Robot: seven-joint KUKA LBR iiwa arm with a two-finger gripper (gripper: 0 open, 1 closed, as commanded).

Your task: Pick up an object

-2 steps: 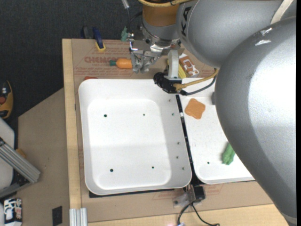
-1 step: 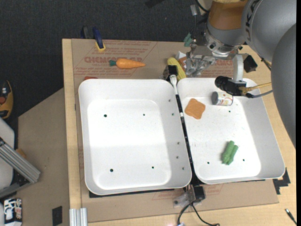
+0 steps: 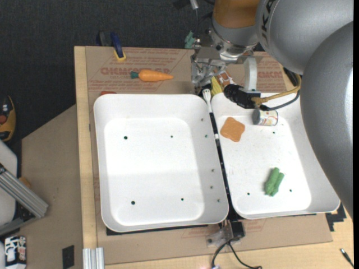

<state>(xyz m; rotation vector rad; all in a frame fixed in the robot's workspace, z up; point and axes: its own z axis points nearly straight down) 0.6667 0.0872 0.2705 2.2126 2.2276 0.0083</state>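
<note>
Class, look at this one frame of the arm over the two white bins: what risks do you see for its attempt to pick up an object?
1. The gripper sits at the far rim where the two shallow white bins meet, so it may strike the rim.
2. The flat orange-brown piece lies low, so fingers may slide over it.
3. The orange toy carrot lies outside the bins on the cardboard, probably beyond the program's picking area.

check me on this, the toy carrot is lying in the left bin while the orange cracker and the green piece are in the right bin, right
Not quite. In the camera view the toy carrot lies on the cardboard behind the left bin, outside it. The orange cracker and the green piece are in the right bin, as you said.
</note>
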